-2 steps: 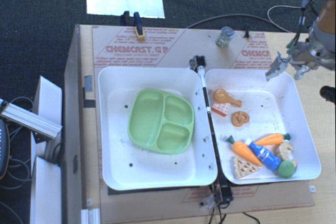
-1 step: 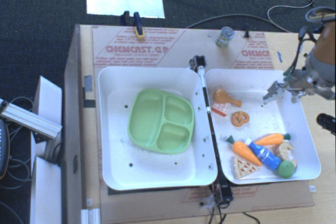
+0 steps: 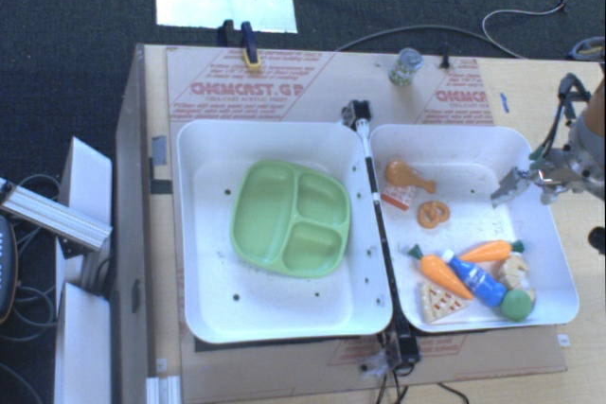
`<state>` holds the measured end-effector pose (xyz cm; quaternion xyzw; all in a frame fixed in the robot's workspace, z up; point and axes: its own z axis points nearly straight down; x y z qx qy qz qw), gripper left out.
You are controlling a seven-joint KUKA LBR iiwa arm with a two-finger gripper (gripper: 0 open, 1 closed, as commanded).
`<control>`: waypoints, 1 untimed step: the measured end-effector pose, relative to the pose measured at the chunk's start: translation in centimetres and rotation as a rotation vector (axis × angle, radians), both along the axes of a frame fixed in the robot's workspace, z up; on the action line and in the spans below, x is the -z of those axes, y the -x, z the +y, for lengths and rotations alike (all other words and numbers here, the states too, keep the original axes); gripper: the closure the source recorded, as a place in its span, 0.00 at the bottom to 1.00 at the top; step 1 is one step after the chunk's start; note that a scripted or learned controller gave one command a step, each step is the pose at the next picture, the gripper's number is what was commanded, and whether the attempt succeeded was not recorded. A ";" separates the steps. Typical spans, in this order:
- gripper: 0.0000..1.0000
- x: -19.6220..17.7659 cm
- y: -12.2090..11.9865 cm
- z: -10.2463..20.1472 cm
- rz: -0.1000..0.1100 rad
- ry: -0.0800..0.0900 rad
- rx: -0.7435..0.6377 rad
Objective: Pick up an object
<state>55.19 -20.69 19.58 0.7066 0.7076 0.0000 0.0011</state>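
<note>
The two white bins sit side by side: the left bin [image 3: 204, 203] holds a green divided plate [image 3: 290, 218], the right bin [image 3: 544, 232] holds the toy food. The arm [image 3: 592, 142] enters at 3 o'clock, and its gripper [image 3: 516, 187] hangs over the right bin's upper right part with nothing between the fingers; whether they are spread or closed I cannot tell.

This looks like the approach step, with no object chosen by contact yet. The next move calls for travelling toward 7 o'clock and descending on one piece.

The cluster lies at the bin's 5 o'clock corner. The blue bottle [image 3: 478, 280] has its long axis running 10 to 4 o'clock. The lower carrot [image 3: 436, 270] lies parallel just beside it, leaves toward 10. The upper carrot [image 3: 490, 251] points roughly 9 to 3. A waffle [image 3: 439, 303], a green ball [image 3: 517, 304], a pretzel [image 3: 433, 214] and a drumstick [image 3: 407, 174] lie around.
</note>
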 end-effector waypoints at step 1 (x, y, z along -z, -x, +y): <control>0.00 5.7 -4.3 5.1 0.001 -0.002 -0.002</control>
